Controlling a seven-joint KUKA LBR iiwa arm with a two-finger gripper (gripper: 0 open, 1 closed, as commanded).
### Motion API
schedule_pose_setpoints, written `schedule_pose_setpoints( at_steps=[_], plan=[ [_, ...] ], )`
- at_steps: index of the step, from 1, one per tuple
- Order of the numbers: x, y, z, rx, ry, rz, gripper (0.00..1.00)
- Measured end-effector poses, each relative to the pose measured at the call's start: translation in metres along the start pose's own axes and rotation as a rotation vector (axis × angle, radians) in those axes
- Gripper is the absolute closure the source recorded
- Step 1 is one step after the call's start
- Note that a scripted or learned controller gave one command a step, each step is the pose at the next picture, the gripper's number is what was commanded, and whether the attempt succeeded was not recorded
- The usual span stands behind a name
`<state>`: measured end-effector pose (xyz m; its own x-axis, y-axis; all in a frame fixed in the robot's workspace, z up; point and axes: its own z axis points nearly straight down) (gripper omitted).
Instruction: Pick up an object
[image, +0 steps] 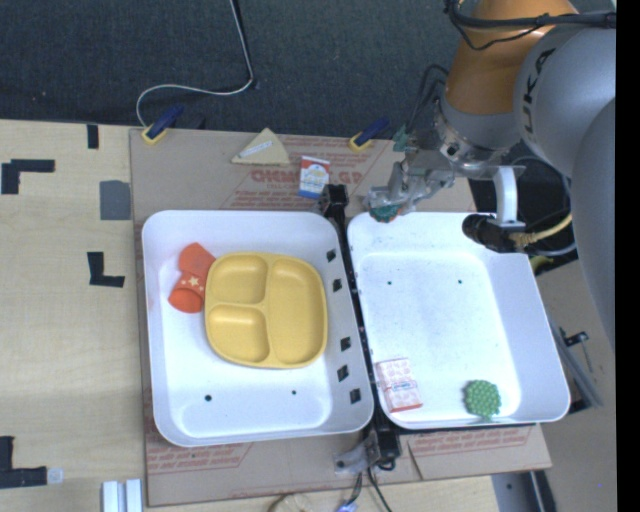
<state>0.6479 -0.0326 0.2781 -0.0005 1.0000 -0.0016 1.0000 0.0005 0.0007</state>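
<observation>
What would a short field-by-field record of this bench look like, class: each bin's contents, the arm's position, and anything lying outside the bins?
left bin: yellow divided plate; orange toy touching the plate's left edge
right bin: small red-and-white packet at near left corner; green bumpy ball at near right
arm: gripper over the right bin's far left corner
outside bins: small carton and pale wedge on the cardboard behind the bins
</observation>
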Motion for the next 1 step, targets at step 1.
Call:
schedule_pose_setpoints(
  at_steps=[1],
  plan=[
    [0.0176, -0.0328, 0.0945, 0.004, 0.001, 0.000, 1.00]
  ],
)
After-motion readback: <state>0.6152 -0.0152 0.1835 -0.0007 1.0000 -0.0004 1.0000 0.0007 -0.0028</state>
